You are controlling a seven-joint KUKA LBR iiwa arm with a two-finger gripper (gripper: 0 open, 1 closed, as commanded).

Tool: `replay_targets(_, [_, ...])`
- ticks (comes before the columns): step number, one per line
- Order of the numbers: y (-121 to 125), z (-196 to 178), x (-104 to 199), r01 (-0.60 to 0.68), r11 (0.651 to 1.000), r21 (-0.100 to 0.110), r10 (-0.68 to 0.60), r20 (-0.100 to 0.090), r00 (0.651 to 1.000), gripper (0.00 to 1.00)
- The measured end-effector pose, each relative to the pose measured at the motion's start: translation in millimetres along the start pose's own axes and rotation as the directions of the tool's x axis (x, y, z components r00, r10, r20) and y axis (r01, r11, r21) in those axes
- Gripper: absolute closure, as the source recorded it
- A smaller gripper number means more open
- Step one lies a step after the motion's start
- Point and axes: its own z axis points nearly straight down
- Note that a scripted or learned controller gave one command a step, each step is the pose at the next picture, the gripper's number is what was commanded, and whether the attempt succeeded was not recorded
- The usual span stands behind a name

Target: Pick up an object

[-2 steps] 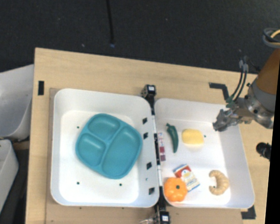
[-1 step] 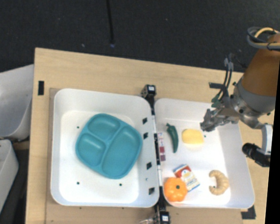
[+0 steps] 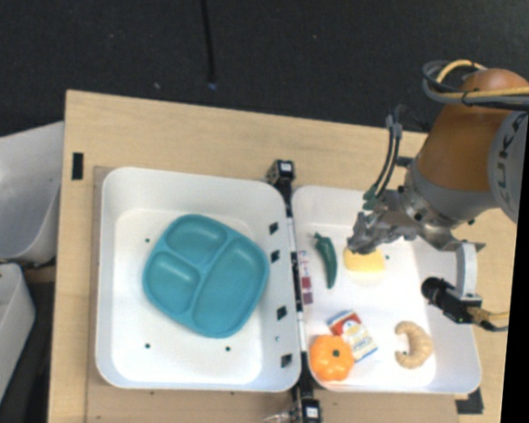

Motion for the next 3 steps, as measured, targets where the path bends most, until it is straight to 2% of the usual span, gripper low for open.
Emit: replay_targets(3, [-6, 9, 151, 0.001, 1.000, 0.003, -0.001, 0.000, 1.000, 1.00])
